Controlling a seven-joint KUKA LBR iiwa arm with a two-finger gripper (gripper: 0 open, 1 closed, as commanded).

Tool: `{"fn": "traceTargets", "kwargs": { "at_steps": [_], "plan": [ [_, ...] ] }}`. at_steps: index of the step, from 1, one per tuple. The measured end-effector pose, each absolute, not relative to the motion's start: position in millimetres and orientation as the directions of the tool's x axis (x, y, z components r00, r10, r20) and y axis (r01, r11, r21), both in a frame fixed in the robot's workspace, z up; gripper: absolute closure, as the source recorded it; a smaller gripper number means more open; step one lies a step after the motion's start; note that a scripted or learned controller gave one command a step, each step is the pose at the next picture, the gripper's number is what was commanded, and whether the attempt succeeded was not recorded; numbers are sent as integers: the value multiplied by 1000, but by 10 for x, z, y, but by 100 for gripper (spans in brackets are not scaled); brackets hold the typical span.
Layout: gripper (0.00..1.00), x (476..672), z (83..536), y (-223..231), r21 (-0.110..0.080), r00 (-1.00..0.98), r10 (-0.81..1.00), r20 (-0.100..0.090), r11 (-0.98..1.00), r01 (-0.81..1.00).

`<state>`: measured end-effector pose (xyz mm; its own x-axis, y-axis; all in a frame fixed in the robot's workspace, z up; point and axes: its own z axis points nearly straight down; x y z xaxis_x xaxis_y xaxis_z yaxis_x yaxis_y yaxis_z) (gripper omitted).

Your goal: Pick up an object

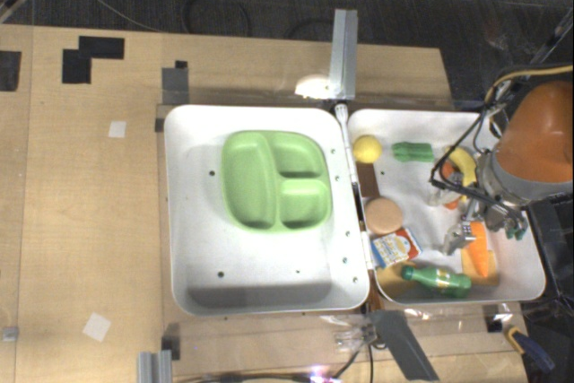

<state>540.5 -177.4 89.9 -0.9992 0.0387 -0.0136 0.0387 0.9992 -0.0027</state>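
arm: grey kuka arm with orange band (538, 139) reaches in from the right, over the right-hand shallow white bin (529, 287)
jaws: two-finger gripper (466, 229) hangs low over the right side of that bin; how far open cannot be told, wrist and cables hide it; nothing seen held between them
likely target: orange carrot-shaped toy (480, 256), lying just below and beside the gripper, near the bin's right wall
target handling: looks like light moulded plastic, stiff, smooth and tapered; judged prone to slipping out toward the thin end; best taken across the thick middle, jaws square to its long axis
neighbour 1: green plastic bottle with yellow band (437, 280) lies on its side near the bin's front wall, close to the carrot; round, would roll if nudged
neighbour 2: small red and blue printed carton (395, 247), flat, left of the gripper
others: tan round disc (385, 213), yellow ball (366, 148), green oblong piece (413, 152), yellow banana toy (462, 164) partly under the wrist
left bin: white bin (193, 269) holds a light green divided plastic tray (273, 179)
worktop: pale wood worktop (72, 220) carries both bins
risk: cluttered corner, a closing finger could catch the bottle
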Motion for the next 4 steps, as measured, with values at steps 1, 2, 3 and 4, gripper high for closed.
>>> {"fn": "traceTargets", "kwargs": {
  "at_steps": [1, 2, 3, 4],
  "plan": [
    [0, 5072, 904, -1899, -4, -1000, -3, -18, 1000, -3],
    [0, 4982, 923, -1901, -5, -998, 60, -35, 998, 60],
    [100, 4997, 1040, -1894, -7, -998, 52, -36, 999, 52],
    [0, 4994, 1035, -1891, -6, -998, 52, -34, 999, 52]
  ]
}}
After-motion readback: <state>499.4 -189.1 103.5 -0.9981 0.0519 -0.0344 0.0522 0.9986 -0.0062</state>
